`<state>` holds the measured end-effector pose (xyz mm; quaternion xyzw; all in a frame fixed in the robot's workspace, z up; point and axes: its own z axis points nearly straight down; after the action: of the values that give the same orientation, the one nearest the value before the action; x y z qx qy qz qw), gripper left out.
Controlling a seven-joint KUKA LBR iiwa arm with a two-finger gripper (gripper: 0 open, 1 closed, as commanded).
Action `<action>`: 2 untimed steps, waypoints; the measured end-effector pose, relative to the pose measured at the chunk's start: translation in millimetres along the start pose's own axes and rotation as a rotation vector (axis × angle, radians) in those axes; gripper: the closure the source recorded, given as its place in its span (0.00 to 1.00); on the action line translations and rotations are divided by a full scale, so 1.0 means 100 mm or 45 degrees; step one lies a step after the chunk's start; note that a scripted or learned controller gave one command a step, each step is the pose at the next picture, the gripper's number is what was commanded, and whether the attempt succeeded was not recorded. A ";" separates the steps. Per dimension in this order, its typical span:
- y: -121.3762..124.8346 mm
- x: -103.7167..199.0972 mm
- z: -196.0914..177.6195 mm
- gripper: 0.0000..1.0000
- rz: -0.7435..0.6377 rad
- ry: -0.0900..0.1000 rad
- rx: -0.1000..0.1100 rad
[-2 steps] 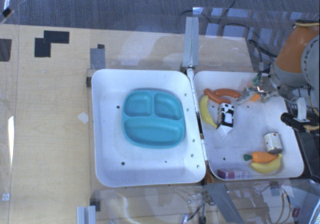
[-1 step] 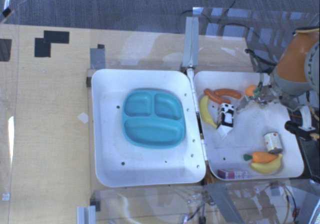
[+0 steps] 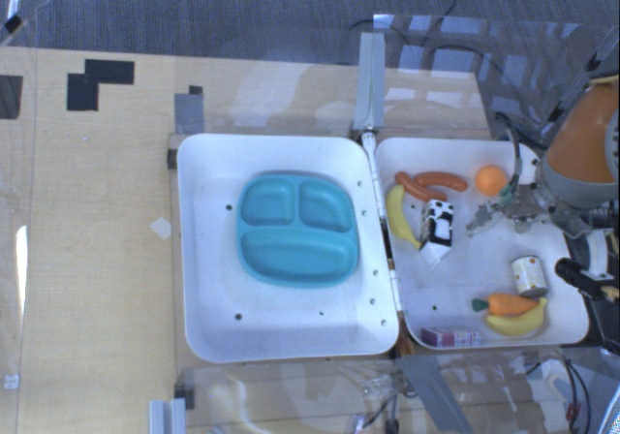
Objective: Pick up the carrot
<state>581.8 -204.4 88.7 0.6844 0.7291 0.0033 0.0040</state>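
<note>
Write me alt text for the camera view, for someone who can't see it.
A robot arm reaches in from the right over the right white bin, where a carrot lies on a banana near the front edge, not yet picked up. The left bin holds a blue divided plate.

- You will find no text, number or brand that can be read anywhere here.
- The small can [image 3: 528,275] in the right bin [image 3: 455,321] carries a label, but its print is too small for you to make out.
- The black-and-white carton [image 3: 438,226] beside the banana [image 3: 400,216] shows a patched pattern; no letters can be told on it.
- The flat packet [image 3: 450,336] at the right bin's near edge bears marks too blurred for you to read.
</note>
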 end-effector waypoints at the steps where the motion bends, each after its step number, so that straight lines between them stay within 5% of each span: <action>1: 0.87 -0.04 0.02 0.00 -0.237 0.012 0.022; 2: 0.91 -0.05 -0.11 1.00 -0.245 -0.002 0.006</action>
<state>672.3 -203.4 101.0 0.6111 0.7915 0.0006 0.0032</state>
